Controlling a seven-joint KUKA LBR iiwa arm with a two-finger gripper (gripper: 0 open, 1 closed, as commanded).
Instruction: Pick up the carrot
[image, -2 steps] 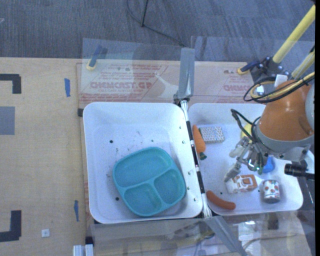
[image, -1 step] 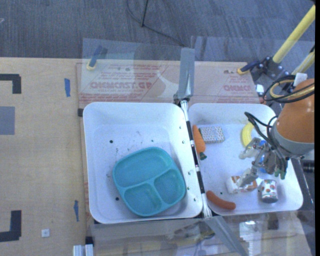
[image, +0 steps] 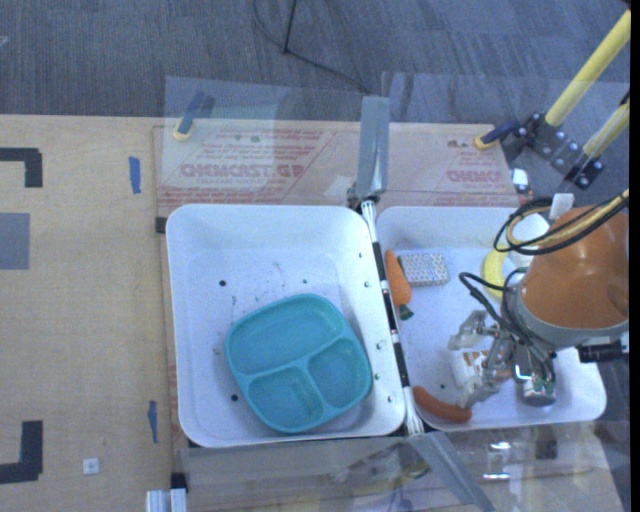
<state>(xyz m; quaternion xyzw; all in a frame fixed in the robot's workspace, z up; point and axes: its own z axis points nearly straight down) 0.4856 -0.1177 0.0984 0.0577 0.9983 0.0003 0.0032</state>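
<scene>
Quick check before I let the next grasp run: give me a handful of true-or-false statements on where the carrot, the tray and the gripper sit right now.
1. The carrot lies in the right bin. True.
2. The carrot lies against that bin's left wall, beside the divider between the bins. True.
3. The blue tray is in the right bin. False: it sits in the left bin.
4. The gripper is directly over the carrot. False: it is lower in the right bin, apart from the carrot and nearer the sausage.
5. The tray holds the carrot. False: the carrot lies on the right bin's floor.
</scene>
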